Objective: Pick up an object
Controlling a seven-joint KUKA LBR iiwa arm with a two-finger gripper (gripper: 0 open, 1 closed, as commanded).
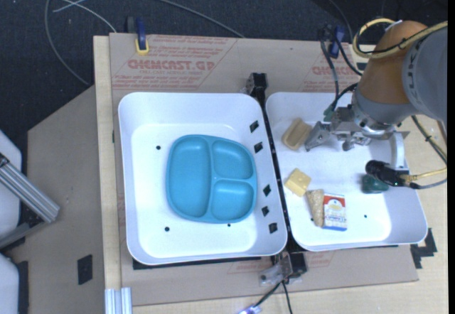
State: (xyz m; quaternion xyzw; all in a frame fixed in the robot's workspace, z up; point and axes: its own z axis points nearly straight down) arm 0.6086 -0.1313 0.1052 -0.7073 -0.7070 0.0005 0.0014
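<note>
My gripper (331,138) hangs over the back part of the right bin (405,231), on the grey arm with the orange band (387,71). Its left end sits right beside a tan block (295,133), close enough that contact is unclear. Nothing visible is held in it. In front of it lie a yellow wedge (298,181), a brown crumbly stick (315,207) and a small red and white box (334,211). A dark green object (375,179) lies at the right, under the arm's cables.
The left bin (135,163) holds a blue divided plate (211,178). A black clip-lined divider (266,163) separates the bins. Cables run from the arm across the right bin's right side. Cardboard (178,64) lies under both bins.
</note>
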